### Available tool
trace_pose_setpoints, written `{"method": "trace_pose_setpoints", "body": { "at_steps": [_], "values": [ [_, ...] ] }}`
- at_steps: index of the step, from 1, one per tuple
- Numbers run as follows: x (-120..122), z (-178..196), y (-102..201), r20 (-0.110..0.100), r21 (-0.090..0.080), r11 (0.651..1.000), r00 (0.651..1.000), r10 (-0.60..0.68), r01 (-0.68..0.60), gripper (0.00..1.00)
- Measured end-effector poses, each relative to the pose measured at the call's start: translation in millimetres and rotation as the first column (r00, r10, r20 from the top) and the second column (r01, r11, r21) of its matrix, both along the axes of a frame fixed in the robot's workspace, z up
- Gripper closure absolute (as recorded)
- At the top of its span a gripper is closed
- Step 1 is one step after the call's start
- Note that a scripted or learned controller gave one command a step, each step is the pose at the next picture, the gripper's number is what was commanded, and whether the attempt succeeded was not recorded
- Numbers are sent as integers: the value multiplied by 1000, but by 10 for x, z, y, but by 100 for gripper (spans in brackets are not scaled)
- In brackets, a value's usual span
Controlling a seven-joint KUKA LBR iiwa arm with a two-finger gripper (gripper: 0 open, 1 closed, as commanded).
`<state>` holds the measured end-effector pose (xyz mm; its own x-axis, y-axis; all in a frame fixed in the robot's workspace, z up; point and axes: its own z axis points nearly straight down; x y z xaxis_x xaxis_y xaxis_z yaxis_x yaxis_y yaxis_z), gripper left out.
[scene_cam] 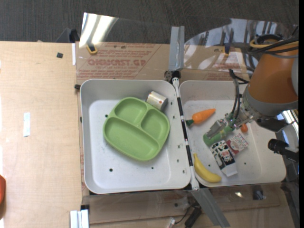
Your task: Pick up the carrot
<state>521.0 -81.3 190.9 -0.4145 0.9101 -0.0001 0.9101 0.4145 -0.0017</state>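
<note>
Wooden bench (33, 127) bears 2 white bins: the left bin (95, 175) holds a green divided plate (137, 128), the right bin (266, 175) the carrot (203, 116), lying free near its left wall. Beside it, the gripper (227, 125) hangs low, its opening impossible to tell.

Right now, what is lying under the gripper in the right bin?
Under the gripper lies a green object, next to a black-and-white carton and a red-printed packet. The arm covers whatever lies beneath it. The carrot lies apart, uncovered.
</note>
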Motion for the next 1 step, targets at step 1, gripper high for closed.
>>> {"method": "trace_pose_setpoints", "body": {
  "at_steps": [1],
  "values": [
    [538,-999,-479,2,0,977,977,-214,214,0]
  ]
}}
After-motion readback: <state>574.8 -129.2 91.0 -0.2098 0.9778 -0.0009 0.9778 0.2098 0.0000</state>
